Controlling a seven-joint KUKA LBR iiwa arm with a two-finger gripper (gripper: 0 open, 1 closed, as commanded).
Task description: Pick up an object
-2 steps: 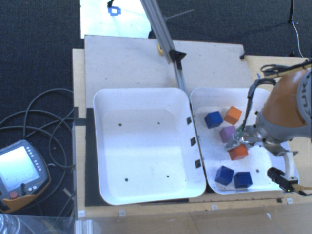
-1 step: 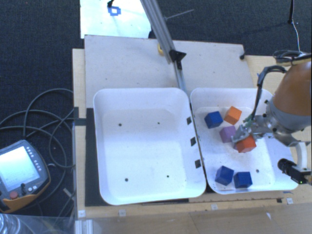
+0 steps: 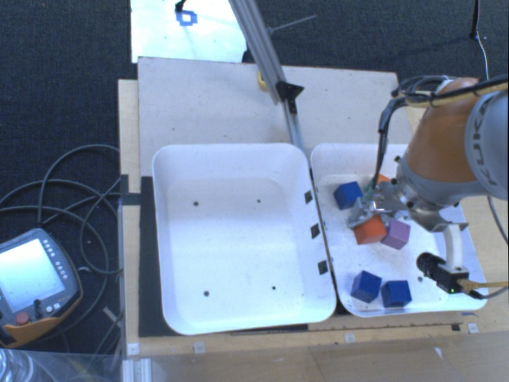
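At the near edge of the bench (image 3: 238, 348), two white bins sit side by side, touching along their inner walls. To the left, off the bench, a pendant (image 3: 32, 281) with a lit screen lies on dark carpet among looped cables (image 3: 75, 189).

Left bin (image 3: 167, 213): a shallow white tray with small dark dots on its floor.

Right bin (image 3: 342, 289): contains coloured cubes. Nearest the front wall, two blue cubes (image 3: 366, 286) sit just beside each other, the second one (image 3: 396, 294) to the right. Farther back, an orange cube (image 3: 369, 231) lies near the bin's middle, with a purple cube (image 3: 396, 234) touching its right side. A third blue cube (image 3: 347, 194) sits behind and left of the orange cube, near it but apart. A small orange patch (image 3: 383, 179) shows behind, partly hidden by the arm.

Gripper (image 3: 371, 212): positioned directly over the orange cube's rear edge, at or touching its top. Whether the jaws are apart or together cannot be determined; the wrist and arm (image 3: 453, 146) cover them from above.

Task object: the orange cube is a small, plain, matte block, slightly tilted, resting on the bin floor.

Behind the bins, a grey board (image 3: 207, 102) covers the bench, and a slanted metal pole (image 3: 258, 38) crosses it.
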